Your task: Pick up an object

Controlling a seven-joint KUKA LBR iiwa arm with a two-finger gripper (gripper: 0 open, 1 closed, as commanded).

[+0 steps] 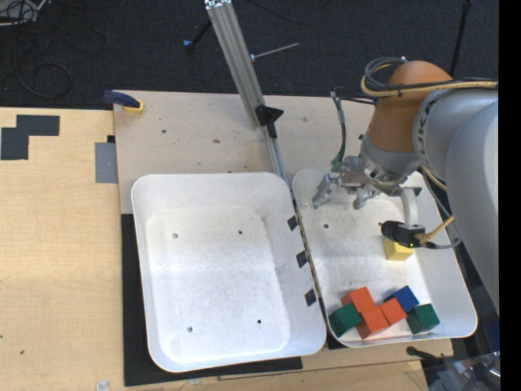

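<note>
Gripper is hanging open over the right bin's far edge; no writing is readable; blocks are crowding its near corner.

1. The gripper hangs over the far end of the right bin, nothing between its fingers.
2. A yellow block lies mid-bin.
3. Orange, green and blue blocks cluster at the near end (touching one another).
4. The left bin sits alongside.
</note>
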